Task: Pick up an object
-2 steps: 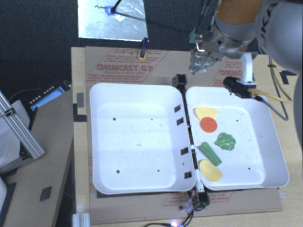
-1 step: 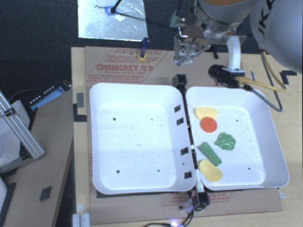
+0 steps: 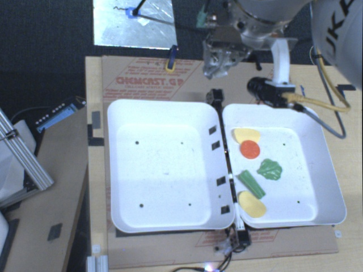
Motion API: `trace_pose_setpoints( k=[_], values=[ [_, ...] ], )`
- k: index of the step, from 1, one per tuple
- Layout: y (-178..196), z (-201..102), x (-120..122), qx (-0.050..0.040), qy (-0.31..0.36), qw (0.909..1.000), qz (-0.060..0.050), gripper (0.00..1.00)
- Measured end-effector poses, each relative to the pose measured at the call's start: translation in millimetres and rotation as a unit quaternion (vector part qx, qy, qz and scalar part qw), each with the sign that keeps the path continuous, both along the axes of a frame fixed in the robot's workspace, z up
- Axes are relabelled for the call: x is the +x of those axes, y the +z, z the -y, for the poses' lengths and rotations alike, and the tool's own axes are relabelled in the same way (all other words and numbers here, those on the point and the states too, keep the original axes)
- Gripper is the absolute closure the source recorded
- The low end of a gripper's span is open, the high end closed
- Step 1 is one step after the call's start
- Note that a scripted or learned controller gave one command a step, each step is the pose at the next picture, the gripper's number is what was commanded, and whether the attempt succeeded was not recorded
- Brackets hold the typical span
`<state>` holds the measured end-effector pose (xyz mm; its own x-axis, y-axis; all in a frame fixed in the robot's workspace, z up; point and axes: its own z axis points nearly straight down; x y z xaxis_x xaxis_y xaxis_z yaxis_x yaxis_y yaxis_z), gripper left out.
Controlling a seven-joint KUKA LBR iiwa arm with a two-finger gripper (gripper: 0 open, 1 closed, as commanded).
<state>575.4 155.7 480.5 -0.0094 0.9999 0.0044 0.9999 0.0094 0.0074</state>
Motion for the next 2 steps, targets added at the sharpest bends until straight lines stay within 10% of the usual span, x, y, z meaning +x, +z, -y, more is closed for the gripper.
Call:
trace_pose_setpoints(
  k=[1, 2],
  values=[
    [58.9, -9.9, -42.6, 0.0000, -0.001, 1.0000, 0.000, 1.00],
    [55.7, 48.3, -83.9, -0.0017, -0.006, 1.0000, -0.002, 1.00]
  ],
)
